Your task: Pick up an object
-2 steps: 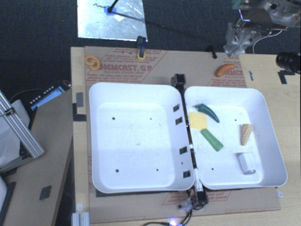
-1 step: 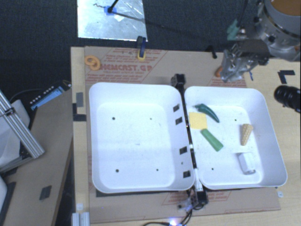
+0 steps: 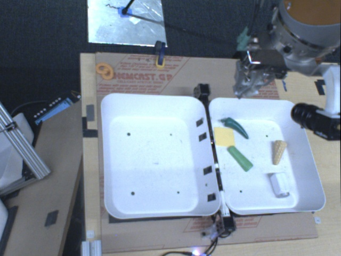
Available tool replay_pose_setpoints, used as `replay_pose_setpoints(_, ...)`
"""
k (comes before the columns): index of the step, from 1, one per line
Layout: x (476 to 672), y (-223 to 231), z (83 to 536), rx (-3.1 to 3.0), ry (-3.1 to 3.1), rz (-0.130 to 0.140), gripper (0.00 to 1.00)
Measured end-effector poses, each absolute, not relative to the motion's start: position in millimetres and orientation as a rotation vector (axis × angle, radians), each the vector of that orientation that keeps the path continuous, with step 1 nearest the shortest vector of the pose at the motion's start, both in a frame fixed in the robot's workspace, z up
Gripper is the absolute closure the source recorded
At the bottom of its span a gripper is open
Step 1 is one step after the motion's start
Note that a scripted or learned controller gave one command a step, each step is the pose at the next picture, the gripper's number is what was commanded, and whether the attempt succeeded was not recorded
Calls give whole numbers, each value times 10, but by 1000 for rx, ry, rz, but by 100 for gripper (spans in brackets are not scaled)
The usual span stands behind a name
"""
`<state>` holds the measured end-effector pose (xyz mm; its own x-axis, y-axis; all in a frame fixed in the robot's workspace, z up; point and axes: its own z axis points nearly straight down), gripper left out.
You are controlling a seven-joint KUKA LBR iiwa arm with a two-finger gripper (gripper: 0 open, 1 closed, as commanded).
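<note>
The right bin [image 3: 306, 143] holds several small things. A dark green curved pepper [image 3: 235, 126] lies near its back left. A yellow square block [image 3: 224, 137] sits just in front of it, and a light green stick [image 3: 240, 158] lies slanted below that. A tan ridged cone [image 3: 278, 151] is further right, and a white block [image 3: 279, 185] rests near the front right. My gripper [image 3: 249, 81] hangs above the back rim of the right bin, behind the pepper, with nothing visibly between its fingers.
The left bin [image 3: 114, 111] stands beside the right one, joined by a black clamp strip [image 3: 210, 159]. Behind the bins on the cardboard lie an orange ring [image 3: 105, 70] and a yellow clip [image 3: 160, 60]. A foil sheet [image 3: 127, 14] lies further back.
</note>
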<state>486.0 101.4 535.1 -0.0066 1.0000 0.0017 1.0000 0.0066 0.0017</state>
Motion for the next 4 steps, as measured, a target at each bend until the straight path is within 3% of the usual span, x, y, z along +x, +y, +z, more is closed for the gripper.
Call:
replay_pose_setpoints(1, 4863, 1279, 5351, -2215, -2228, -5, 100)
replay_pose_setpoints(2, 4865, 1, 5356, -2238, -2211, -1, 100)
replay_pose_setpoints(3, 4854, 610, 3823, -2206, -2224, 16, 100)
replay_pose_setpoints(4, 5157, 323, 4102, -2225, -2224, -6, 100)
